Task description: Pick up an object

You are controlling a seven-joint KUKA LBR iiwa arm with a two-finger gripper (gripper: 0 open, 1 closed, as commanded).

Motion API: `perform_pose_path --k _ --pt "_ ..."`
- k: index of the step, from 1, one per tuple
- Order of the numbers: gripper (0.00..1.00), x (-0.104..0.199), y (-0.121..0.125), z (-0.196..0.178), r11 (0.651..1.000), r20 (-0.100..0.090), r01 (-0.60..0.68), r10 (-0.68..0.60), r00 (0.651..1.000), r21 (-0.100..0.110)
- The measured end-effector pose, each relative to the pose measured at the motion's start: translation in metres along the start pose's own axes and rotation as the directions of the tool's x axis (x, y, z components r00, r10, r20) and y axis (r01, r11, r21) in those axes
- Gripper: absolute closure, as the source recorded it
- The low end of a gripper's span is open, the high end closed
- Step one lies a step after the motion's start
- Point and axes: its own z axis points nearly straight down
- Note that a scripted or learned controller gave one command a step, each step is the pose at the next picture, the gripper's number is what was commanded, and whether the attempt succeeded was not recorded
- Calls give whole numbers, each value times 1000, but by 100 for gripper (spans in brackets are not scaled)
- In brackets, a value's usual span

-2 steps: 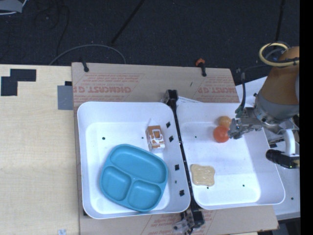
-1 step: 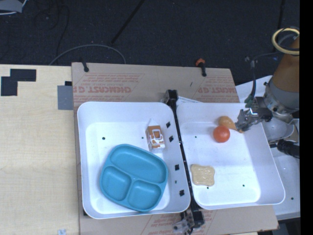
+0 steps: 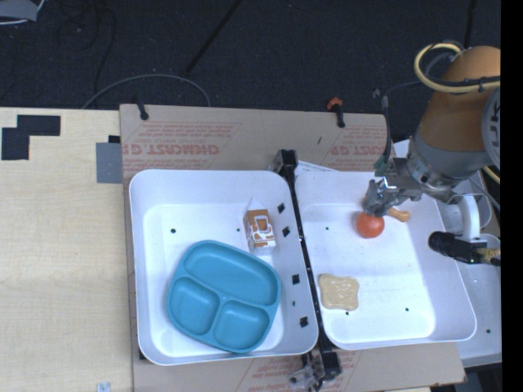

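Camera view, single, fixed: we look down at a slant from above the bench, at middling range. We take in both white bins, left bin (image 3: 155, 219) toward 8 o'clock, right bin (image 3: 425, 300) toward 4, arm (image 3: 458, 129) entering at 2 o'clock.

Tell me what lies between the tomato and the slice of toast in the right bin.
Nothing: in the camera view, only bare white bin floor separates the tomato from the toast.

The grey arm with its orange band (image 3: 458, 104) reaches in from the right, its metal two-finger gripper (image 3: 379, 201) pointing down at far right.
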Motion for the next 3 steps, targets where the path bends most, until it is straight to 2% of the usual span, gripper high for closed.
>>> perform_pose_path --k 2,3 --pt "100 113 -20 1 1000 0 0 0 1000 3" --pt "100 165 -21 -5 1000 1 0 0 1000 1"
